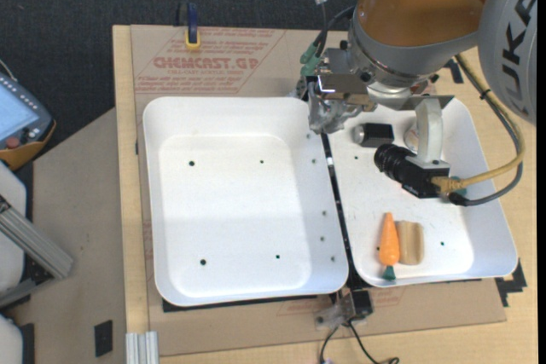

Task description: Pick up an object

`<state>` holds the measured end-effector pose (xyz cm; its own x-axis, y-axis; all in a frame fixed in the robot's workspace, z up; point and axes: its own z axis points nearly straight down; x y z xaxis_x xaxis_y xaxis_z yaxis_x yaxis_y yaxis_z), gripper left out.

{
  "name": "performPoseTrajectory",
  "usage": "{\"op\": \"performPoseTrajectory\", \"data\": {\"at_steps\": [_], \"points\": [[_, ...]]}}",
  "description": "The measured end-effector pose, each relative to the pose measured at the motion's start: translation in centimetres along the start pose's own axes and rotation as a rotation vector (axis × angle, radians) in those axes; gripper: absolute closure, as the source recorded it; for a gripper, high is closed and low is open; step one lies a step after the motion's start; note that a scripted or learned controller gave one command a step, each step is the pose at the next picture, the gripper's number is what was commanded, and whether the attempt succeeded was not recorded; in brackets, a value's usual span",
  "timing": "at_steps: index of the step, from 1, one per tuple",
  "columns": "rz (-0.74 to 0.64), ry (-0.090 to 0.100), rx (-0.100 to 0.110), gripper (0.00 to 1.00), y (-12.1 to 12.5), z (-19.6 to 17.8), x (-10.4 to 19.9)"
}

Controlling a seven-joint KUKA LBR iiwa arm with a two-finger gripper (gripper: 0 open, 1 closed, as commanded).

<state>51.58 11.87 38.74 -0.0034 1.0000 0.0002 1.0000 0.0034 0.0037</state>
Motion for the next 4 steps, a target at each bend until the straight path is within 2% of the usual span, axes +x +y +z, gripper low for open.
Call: {"op": "performPoseTrajectory", "data": {"at_steps": [2,3,4], "points": [[0.000,-0.001,-0.004,1.00,0.0,-2.1,-0.1],[0.005,-0.001,0.012,1.00,-3.9,3.4,0.2],[0.011,-0.002,0.011,1.00,-3.8,8.9,-7.1]]}}
